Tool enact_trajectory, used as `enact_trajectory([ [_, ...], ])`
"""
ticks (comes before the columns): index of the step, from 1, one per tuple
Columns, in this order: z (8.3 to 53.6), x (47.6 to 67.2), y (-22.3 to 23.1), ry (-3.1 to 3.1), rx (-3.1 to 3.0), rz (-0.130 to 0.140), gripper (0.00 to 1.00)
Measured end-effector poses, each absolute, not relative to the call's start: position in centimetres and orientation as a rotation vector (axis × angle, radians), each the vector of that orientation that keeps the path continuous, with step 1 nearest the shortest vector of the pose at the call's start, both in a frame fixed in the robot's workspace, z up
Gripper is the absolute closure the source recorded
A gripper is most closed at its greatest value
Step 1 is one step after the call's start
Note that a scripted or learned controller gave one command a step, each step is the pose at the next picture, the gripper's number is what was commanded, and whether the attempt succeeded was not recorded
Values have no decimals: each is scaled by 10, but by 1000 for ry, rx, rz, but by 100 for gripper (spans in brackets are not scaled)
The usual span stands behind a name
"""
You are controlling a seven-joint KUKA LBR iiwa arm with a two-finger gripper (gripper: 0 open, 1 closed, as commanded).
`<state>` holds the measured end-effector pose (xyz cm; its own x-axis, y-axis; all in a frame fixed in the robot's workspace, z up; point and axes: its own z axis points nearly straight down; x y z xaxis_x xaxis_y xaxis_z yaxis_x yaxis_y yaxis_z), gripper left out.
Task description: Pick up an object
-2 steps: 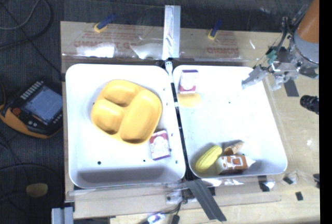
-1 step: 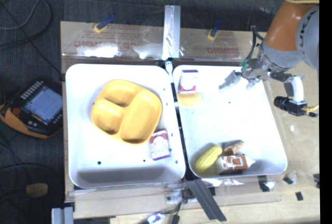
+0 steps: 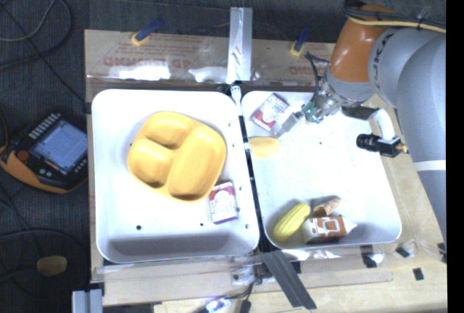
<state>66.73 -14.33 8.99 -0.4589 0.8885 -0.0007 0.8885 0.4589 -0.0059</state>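
Reaching in from the right edge of the frame, the grey arm [image 3: 417, 87] with its orange band [image 3: 353, 51] slants down toward the upper part of the right bin [image 3: 377, 181]. The tabletop [image 3: 109, 51] carries both white bins side by side; the left bin [image 3: 116, 232] takes up the middle left of the frame. A big yellow lobed object [image 3: 176, 153] lies in the centre of the left bin, by far the largest thing there. At the bottom of the right bin a yellow-green oblong object [image 3: 291, 220] lies touching a small brown carton [image 3: 325, 226]. A small white and red packet [image 3: 223, 203] sits in the left bin's lower right, just beside the big yellow object. Another white packet [image 3: 270, 111] lies in the upper left corner of the right bin, with a small pale yellow piece [image 3: 264, 147] below it near the dividing wall. The hand [image 3: 290, 123] hangs just beside that upper packet; whether it is clenched or released I cannot tell, and nothing is seen between its fingers.
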Motion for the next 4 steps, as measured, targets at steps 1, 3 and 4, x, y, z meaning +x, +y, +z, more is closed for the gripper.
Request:
enact_trajectory([
  [1,102,670,-143,-2688,-1637,1,100],
  [3,219,642,-121,-2644,-1702,2,100],
  [4,196,631,-70,-2696,-1614,1,100],
])
